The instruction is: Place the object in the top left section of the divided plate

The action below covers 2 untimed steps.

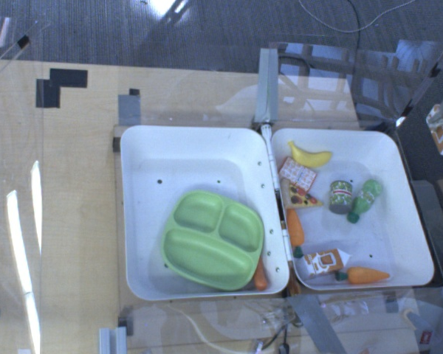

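Open room surrounds the divided plate [213,240]; right bin [406,190] is cluttered.

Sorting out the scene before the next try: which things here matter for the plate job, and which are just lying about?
Belongs to the job:
- green divided plate in the left bin
- its top left section, bare

Lying about:
- banana
- pizza slice
- green bottle
- carrot in the right bin

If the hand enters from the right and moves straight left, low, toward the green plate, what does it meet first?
Likely the green bottle, just before the can; the exact line and depth are unclear.
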### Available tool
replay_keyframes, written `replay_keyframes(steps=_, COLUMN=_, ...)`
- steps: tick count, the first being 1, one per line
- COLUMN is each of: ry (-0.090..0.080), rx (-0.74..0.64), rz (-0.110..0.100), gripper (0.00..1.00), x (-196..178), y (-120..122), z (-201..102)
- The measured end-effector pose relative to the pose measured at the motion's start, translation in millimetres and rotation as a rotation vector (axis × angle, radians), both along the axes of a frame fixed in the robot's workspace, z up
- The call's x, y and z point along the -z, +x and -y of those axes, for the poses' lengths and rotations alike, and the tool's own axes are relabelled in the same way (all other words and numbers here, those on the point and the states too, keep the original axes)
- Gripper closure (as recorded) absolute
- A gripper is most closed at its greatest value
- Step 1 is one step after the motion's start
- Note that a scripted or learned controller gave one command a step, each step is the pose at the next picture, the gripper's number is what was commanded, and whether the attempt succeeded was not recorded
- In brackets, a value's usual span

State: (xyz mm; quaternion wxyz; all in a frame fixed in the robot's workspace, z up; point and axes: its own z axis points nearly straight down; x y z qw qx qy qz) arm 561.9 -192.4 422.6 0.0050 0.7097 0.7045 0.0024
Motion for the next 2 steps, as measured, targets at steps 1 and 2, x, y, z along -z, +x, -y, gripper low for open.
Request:
replay_keyframes(steps=1, ry=0.006, rx=0.359, rz=-0.008, gripper=1.00, x=250, y=-52, z=-38)
replay_keyframes(steps=2, ry=0.005, rx=0.400, rz=-0.001, gripper=1.00, x=0, y=-41, z=-41)
